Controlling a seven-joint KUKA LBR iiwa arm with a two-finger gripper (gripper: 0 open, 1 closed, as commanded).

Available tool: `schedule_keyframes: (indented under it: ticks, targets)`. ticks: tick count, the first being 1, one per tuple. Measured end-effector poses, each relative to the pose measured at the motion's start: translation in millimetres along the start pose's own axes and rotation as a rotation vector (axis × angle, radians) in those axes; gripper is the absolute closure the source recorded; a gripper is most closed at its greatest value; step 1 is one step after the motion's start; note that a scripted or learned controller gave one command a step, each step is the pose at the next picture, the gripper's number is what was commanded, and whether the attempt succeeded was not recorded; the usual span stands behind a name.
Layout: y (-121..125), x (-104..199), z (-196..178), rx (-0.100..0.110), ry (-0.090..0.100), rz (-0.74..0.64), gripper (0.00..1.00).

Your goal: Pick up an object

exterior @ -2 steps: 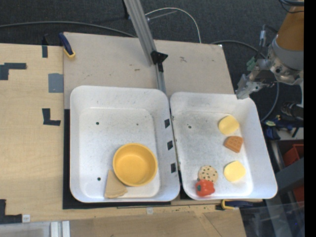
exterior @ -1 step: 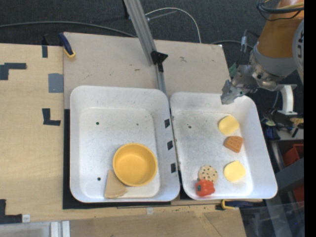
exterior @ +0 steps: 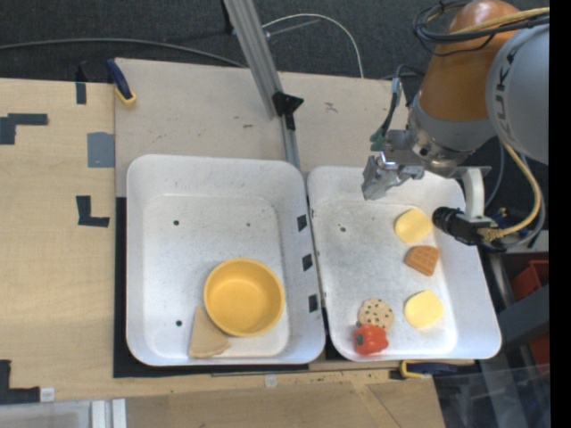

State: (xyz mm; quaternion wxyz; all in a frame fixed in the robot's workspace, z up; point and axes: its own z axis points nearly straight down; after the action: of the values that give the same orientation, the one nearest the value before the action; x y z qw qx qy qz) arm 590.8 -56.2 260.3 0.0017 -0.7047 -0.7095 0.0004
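A glossy red pepper [exterior: 370,339] sits at the 6 o'clock rim of the right bin [exterior: 343,266], touching a round speckled cookie [exterior: 376,312]. At 3 o'clock from the cookie is a smooth yellow disc [exterior: 424,309]; above it lie a ridged orange wedge [exterior: 423,259] and a pale yellow chunk [exterior: 413,226]. The left bin [exterior: 161,194] holds a yellow bowl [exterior: 243,296] overlapping a flat tan triangle [exterior: 208,338]. The gripper [exterior: 382,178] hangs at the right bin's 12 o'clock edge; whether its jaws are apart, I cannot tell.
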Motion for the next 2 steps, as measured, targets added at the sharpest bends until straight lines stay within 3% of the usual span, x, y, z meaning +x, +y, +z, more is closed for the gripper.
schedule_keyframes:
  ticks: [2]
  targets:
    - [-12.3, 93.9, 26.7, 0.000, -0.001, 0.000, 1.00]
